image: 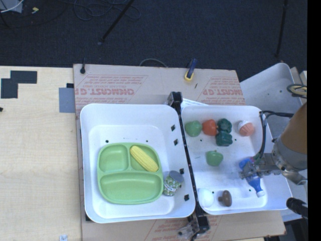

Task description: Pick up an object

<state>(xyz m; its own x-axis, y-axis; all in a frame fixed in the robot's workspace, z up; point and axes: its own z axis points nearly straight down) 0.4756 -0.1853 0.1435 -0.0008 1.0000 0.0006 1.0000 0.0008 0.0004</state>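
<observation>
two white bins (90, 134) are sitting side by side on our tabletop. we are hovering the gripper (252, 173) over a blue-and-white object (255, 182) in the right bin; its grip state we cannot tell.

Blue-and-white toy (253, 178) lying tilted near the right bin's (228, 115) right edge, toward its front corner.

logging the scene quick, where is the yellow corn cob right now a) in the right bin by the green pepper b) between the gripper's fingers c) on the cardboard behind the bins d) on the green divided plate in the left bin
d: the corn cob lies in an upper compartment of the green divided plate, inside the left bin.
</observation>
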